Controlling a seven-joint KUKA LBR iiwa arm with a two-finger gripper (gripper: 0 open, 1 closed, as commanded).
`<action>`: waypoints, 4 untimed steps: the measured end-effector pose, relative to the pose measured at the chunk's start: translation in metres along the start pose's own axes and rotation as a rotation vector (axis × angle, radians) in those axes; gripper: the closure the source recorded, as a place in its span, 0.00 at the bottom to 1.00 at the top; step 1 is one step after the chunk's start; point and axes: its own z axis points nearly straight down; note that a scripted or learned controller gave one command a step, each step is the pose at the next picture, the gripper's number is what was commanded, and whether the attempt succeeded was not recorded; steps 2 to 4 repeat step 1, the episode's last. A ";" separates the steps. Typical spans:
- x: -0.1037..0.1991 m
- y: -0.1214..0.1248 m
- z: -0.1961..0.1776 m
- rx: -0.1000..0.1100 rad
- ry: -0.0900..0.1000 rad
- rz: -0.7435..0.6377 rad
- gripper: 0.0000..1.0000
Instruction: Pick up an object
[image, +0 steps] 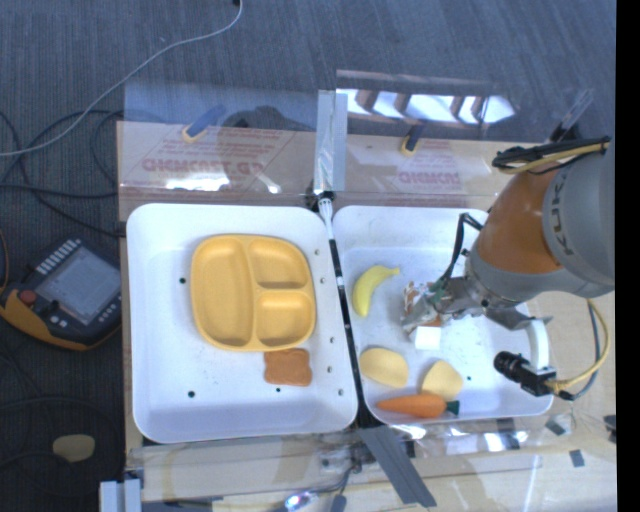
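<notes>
Where jaws (418, 312) hover, state unclear | curved banana (371, 288) | tapered carrot (411, 405)

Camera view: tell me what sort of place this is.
Probably a robot lab's pick-and-place bench, not a kitchen. Two white bins sit side by side on a bench, holding toy food such as a banana and a carrot. An arm reaches into the right bin, and a teach pendant lies on the carpet.

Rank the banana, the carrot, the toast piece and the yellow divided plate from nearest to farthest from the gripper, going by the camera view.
From the gripper, in the right bin:
1. Banana, just to its left, same bin.
2. Carrot, below it by the right bin's near edge.
3. Toast piece, in the left bin, under the plate.
4. Yellow divided plate, mid left bin.
</notes>
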 end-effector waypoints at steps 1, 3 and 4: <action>0.063 0.029 -0.091 0.000 -0.003 0.044 1.00; 0.063 0.029 -0.091 0.000 -0.003 0.044 1.00; 0.063 0.029 -0.091 0.000 -0.003 0.044 1.00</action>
